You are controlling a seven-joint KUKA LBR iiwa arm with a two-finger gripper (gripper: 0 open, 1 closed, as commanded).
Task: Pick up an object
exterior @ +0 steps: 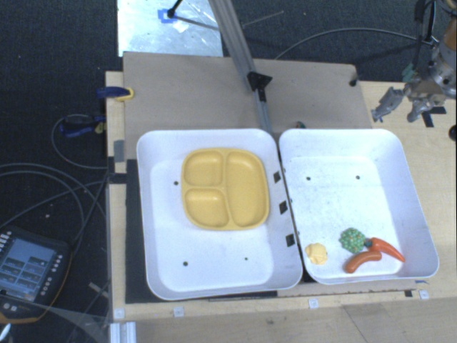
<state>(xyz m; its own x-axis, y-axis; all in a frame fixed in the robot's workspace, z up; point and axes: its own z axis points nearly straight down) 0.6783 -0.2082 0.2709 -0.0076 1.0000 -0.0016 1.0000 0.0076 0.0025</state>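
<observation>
No legible text or labels.

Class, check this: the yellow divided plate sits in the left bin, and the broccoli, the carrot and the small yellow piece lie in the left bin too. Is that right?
Not quite. The camera view shows the plate in the left bin, but the broccoli, carrot and yellow piece lie in the right bin, near its front edge.
</observation>
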